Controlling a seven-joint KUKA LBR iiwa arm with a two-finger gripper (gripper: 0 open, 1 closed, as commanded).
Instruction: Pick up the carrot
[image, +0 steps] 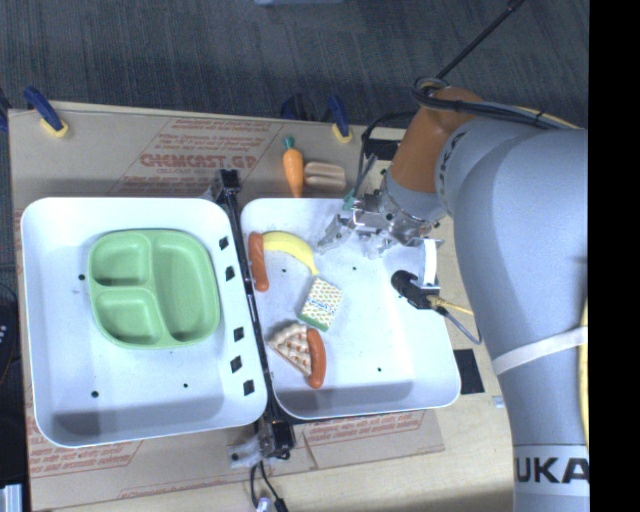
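Note:
The carrot (292, 172), orange with a green top, lies on the cardboard just behind the right bin's (420, 360) back rim, outside both bins. My gripper (352, 238) hangs over the back part of the right bin, a short way to the right of and in front of the carrot. Its fingers (330, 238) look spread apart with nothing between them. The grey arm with its orange band reaches in from the right.
A tan bun-like piece (325, 177) lies right beside the carrot. In the right bin are a banana (290, 248), two sausages (259, 262) (317, 358), a pizza slice (292, 344) and a small packet (322, 303). The left bin holds a green divided plate (155, 285).

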